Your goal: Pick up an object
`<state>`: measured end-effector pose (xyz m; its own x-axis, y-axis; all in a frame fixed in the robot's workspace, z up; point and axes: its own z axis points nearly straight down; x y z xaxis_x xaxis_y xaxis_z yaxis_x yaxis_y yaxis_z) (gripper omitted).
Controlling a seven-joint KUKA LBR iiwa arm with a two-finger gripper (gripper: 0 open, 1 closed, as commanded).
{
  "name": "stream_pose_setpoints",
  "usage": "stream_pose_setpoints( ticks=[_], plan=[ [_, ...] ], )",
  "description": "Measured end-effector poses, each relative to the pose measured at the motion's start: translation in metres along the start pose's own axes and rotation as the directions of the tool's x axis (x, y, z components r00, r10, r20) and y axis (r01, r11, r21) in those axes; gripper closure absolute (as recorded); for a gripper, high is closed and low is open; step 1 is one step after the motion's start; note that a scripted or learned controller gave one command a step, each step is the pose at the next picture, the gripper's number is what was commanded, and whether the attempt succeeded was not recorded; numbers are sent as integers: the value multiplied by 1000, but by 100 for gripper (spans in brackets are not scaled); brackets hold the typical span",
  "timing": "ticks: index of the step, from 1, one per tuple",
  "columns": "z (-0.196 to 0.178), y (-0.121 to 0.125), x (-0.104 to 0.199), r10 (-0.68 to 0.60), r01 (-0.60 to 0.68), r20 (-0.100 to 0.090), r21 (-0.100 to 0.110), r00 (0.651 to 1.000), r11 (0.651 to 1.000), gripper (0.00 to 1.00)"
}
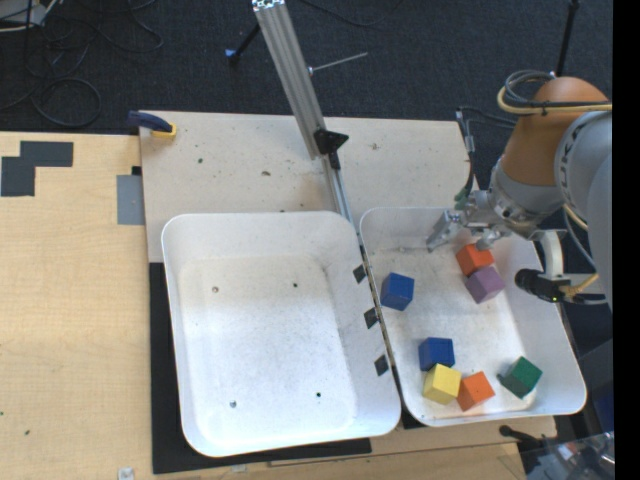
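Observation:
The right bin [560,383] holds several small cubes. An orange cube [474,259] and a purple cube [485,283] touch each other near the bin's back right. A blue cube [397,291] lies alone by the left wall. At the front sit another blue cube [436,352], a yellow cube [442,383], a second orange cube [476,390] and a green cube [521,377]. My gripper [463,232] hangs over the back of this bin, just above and behind the first orange cube. Its fingers stand open with nothing between them.
The left bin [200,258] lies beside the right one, with black clips on the shared wall [368,298]. A slanted aluminium post [295,73] rises behind the bins. The arm's grey body with its orange band [555,143] fills the right side.

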<state>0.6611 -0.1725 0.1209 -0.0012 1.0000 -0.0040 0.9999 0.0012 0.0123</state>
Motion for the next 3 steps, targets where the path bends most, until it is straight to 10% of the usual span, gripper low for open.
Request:
stream_pose_setpoints(
  ticks=[1, 3],
  plan=[
    [-9, 1, -1, -2, 2, 2, -1, 1000, 1000, 100],
    [-104, 6, -2, -1, 1, -4, 12, 1000, 1000, 100]
  ],
)
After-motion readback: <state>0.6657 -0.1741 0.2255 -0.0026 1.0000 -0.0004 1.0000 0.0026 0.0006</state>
